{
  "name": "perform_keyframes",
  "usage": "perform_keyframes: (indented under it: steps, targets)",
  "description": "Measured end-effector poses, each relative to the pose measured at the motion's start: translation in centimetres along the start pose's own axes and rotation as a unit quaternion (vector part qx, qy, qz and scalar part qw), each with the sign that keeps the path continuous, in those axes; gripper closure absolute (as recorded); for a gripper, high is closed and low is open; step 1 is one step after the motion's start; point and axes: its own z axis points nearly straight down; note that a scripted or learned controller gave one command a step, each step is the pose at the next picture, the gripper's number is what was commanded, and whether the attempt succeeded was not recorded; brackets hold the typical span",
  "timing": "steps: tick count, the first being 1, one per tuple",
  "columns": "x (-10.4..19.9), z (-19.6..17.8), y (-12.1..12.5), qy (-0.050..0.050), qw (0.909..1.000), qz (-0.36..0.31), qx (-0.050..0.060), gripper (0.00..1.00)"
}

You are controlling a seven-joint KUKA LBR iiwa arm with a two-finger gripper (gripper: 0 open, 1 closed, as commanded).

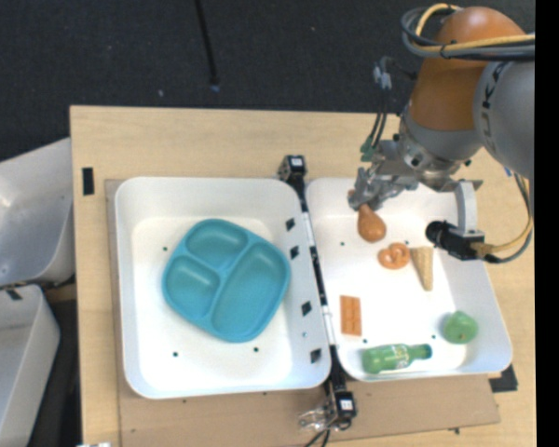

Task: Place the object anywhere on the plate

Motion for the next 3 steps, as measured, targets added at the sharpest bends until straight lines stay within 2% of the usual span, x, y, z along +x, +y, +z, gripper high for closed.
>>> perform_keyframes:
  steps: [3]
  targets:
    - [15.0,-0.1,-4.0,0.001,1.0,-0.002,0.0,1.0]
